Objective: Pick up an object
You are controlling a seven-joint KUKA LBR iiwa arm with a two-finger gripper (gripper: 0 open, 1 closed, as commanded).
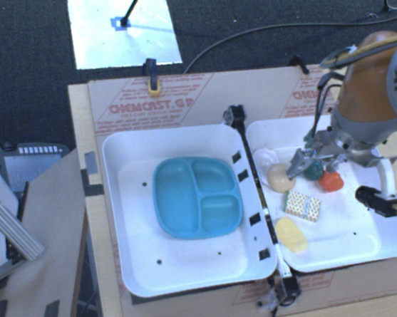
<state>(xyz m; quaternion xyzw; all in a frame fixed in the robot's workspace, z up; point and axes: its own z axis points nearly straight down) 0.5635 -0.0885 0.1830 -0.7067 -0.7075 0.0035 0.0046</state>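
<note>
Camera view: two white bins sit side by side on the desk point(141, 104). The left bin point(134, 219) holds a blue divided plate point(196, 196), which plays no part here. All the loose objects lie in the right bin point(381, 239), clustered toward its 9 o'clock half. The arm point(377, 89) reaches in from 3 o'clock, and the hand point(308, 166) is low over the cluster at about the bin's 10 o'clock region. A teal object point(315, 171) sits right at the fingertips, partly covered by them. Hand state: cannot tell; the fingers are seen from above at a slant and the gap is not resolved, so it is unclear whether the teal object is between them or merely beneath. A beige rounded object point(280, 178) lies just beside the hand at its 9 o'clock. A red-orange object point(331, 181) lies just beside it at 4 o'clock. A checkered yellow-white block point(303, 206) is at 6 o'clock, and a pale yellow object point(291, 234) farther on toward 7 o'clock, near the bin divider. Progress, judged: approach done, hand down at the pile; a secure grip is not confirmed, nothing is lifted. Left to do: close on one object, most likely the teal one, and raise it clear of the bin.
</note>
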